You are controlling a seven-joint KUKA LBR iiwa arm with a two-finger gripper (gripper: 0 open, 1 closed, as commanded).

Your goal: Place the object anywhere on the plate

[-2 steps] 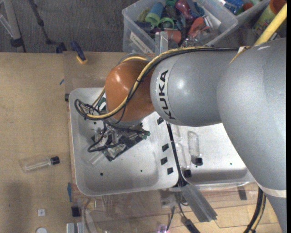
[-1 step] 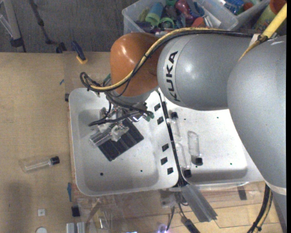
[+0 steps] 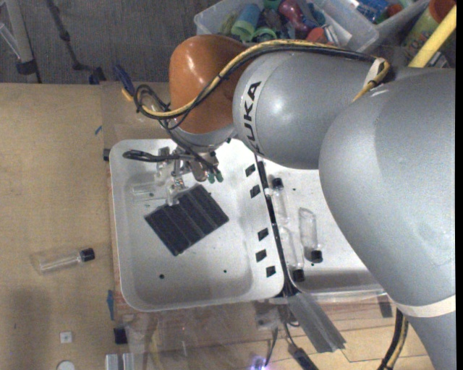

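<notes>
Gripper hangs low over the far part of the left bin, at the end of the grey arm. Whether it is open or closed cannot be told; wrist hardware and glare mask it, and nothing can be confirmed as held.

Just beside the gripper, on its bench-facing side, a small clear item lies on the bin floor. It is judged to be the task's object, though its outline is faint against the white. It looks like transparent plastic or glass: probably light, stiff, smooth and prone to slip or roll. A hold across its narrow width at mid-length seems best. Squeezing hard is inadvisable if it is glass.

Directly below the gripper, towards the camera, lies the dark ribbed plate, flat and turned at an angle to the bin walls. Its grooves may keep a round item from rolling. The carry is judged short, with nothing between object and plate.

Further out, past the plate, the bin's floor shows a few dark specks. On the arm's side, the wall between the bins carries black tabs. Beyond it, clear vials lie in the right bin. Well apart on the opposite side, a capped vial lies on the wooden bench. Farthest off, behind the arm, stands a crate of coloured items.
</notes>
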